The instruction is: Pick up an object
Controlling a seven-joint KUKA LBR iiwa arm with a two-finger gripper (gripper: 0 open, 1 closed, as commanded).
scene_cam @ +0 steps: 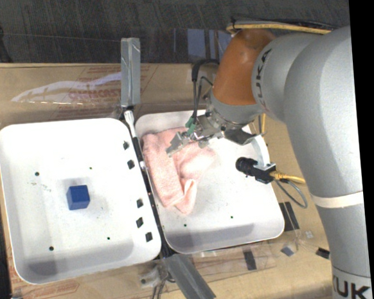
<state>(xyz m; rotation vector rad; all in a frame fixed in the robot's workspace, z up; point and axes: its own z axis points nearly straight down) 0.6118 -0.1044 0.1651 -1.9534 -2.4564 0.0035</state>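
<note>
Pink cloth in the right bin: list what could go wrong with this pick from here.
1. The gripper sits at the top edge of the pink cloth, so it may catch only a thin fold, and the cloth could slip free on lifting.
2. The cloth lies against the right bin wall by the divider, so a lift may drag it over into the left bin.
3. The blue cube lies far off, so switching to it needs a long move.

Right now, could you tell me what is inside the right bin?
A crumpled pink cloth lies along the right bin's left side, with the tool over its upper end. Anything beneath the cloth is covered, and the arm hides the bin's far right corner.
</note>
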